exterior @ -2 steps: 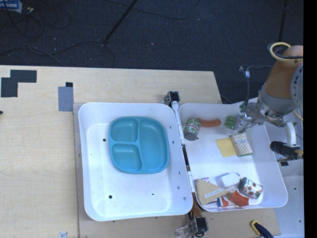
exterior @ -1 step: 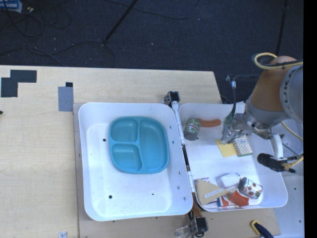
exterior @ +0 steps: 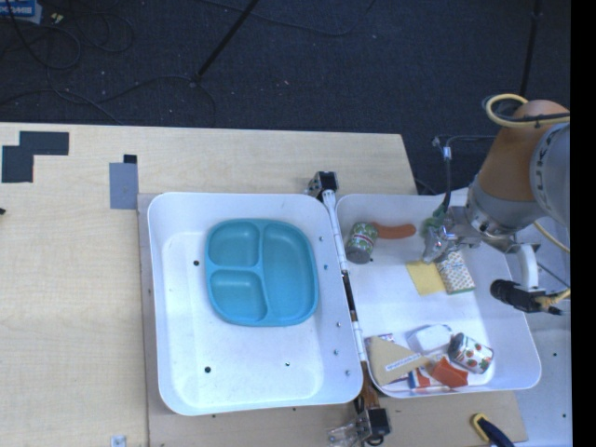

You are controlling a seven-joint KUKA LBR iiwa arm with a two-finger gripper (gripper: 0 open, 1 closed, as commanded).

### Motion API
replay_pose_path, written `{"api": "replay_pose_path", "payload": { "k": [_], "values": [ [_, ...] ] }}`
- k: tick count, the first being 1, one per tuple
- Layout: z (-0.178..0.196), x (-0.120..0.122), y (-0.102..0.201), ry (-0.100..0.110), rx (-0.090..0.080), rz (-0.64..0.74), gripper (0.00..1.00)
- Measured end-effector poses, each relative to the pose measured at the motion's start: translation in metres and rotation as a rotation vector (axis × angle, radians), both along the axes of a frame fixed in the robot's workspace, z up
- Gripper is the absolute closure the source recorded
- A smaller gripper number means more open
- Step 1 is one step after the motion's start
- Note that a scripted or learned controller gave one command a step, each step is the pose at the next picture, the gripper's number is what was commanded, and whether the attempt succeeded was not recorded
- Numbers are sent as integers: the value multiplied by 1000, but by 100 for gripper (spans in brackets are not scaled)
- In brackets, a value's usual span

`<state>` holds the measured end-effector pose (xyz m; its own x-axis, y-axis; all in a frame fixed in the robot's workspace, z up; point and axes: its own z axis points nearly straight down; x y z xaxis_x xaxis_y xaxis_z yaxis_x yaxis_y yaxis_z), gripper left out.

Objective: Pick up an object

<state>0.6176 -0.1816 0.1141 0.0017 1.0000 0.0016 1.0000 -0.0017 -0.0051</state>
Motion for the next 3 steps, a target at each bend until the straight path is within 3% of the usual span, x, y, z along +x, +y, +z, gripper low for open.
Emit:
{"api": "replay_pose_path", "payload": {
  "k": [1, 2, 3],
  "values": [
    [-28, 27, -4, -4, -1, 4, 100],
    [-28, 26, -4, -3, -1, 5, 0],
    [-27, -14, 75, -7, 0, 2, 0]
  ]
}}
